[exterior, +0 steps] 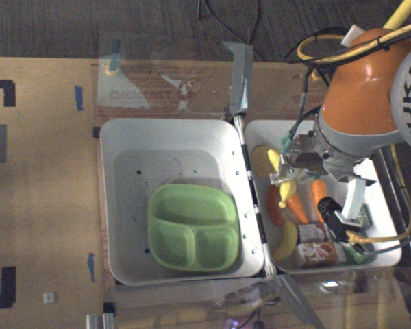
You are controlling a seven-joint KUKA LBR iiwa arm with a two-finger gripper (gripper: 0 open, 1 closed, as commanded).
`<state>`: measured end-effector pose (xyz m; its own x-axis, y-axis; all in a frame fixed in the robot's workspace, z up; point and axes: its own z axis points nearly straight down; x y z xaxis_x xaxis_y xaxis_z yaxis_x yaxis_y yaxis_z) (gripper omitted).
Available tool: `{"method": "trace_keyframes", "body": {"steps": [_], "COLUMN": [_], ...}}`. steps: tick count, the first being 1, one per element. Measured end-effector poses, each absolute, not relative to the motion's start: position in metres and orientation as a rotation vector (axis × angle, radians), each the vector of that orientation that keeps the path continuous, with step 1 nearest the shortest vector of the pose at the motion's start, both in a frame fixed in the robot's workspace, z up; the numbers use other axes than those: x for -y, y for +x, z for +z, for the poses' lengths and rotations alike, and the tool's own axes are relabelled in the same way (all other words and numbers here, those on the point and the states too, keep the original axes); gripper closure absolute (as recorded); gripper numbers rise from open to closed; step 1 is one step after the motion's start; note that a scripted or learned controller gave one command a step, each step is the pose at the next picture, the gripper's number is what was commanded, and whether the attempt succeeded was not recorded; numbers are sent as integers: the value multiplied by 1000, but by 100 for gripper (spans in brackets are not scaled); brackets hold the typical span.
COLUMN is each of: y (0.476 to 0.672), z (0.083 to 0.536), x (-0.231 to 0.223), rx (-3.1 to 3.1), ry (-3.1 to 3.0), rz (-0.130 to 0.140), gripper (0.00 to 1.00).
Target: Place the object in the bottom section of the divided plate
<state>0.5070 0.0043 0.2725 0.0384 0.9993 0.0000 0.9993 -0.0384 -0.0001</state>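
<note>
The grey arm with its orange band is reaching over the right white bin [390, 256]. The two-finger gripper [285, 179] is hanging above the toy food there, fingers closing on a small yellow banana-shaped piece [285, 192]. An orange plastic carrot [296, 208], another yellow piece [262, 160] and small printed cartons [316, 245] are lying close below. The green three-section divided plate [193, 226] is sitting in the left white bin [123, 184], well apart from the gripper.

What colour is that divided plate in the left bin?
Light green, seen clearly in the camera view: the divided plate.
</note>
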Motion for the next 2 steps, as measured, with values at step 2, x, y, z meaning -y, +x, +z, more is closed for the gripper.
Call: {"method": "trace_keyframes", "body": {"steps": [2], "y": [479], "z": [244], "x": [7], "rx": [2430], "ry": [-1988], "rz": [2], "gripper": [100]}}
